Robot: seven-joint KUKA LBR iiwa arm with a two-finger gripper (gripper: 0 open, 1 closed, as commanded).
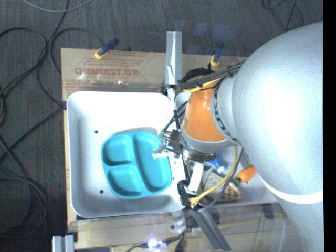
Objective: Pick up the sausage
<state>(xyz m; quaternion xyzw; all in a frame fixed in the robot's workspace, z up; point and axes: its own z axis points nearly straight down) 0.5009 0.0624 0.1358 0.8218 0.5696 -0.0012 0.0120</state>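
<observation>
Hovering over the right edge of a turquoise plate point(134, 164), the pincer point(167, 146) is seen; its state cannot be told. To its right, small things point(231, 185) are half hidden by the arm point(283, 114), and the sausage cannot be made out among them.

Divided plate point(134, 164) in the left bin point(84, 119), near its right wall; small items point(226, 192) in the right bin point(254, 196), beneath the arm point(283, 104).

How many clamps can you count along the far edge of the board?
2. One clamp grips the board near its far left corner. The other clamp sits farther right, beside the arm, which may hide more.
</observation>
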